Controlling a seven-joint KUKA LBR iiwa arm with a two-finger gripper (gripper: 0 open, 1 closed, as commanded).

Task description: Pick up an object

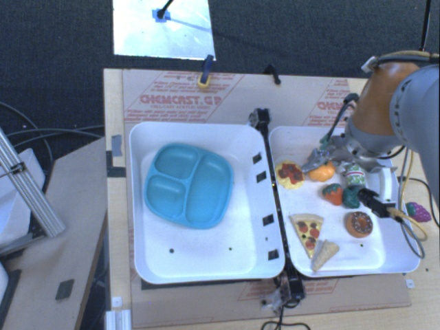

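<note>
The right bin holds several toy foods: a yellow tart with red topping, an orange fruit, a red strawberry, a green piece, a small can, a donut, a pizza slice and a tan wedge. My gripper hangs low at the orange fruit's upper left edge, between it and the tart. I cannot make out whether it touches the fruit. Nothing is visibly lifted.
The left bin carries a blue divided plate. A black divider runs between the bins. Purple grapes lie at the right bin's outer rim. The arm comes in over the right bin's far corner.
</note>
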